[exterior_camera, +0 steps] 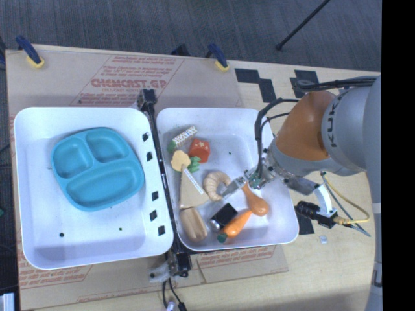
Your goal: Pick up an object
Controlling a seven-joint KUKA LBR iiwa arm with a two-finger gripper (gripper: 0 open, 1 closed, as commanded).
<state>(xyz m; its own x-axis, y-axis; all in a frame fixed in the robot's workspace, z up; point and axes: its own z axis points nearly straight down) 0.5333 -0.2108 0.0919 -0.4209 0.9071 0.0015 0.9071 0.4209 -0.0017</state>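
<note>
The right bin holds several toy foods: a red piece, a yellow piece, a tan croissant, an orange squash-like piece, a carrot, a black block and a bread loaf. My gripper reaches in from the right, low in the bin, its tips between the croissant and the orange piece. The fingers are small and partly lost among the toys.
The left bin bears a blue divided plate. A striped packet lies at the back of the right bin. A black divider with clips runs between the bins. Cables trail at the right.
</note>
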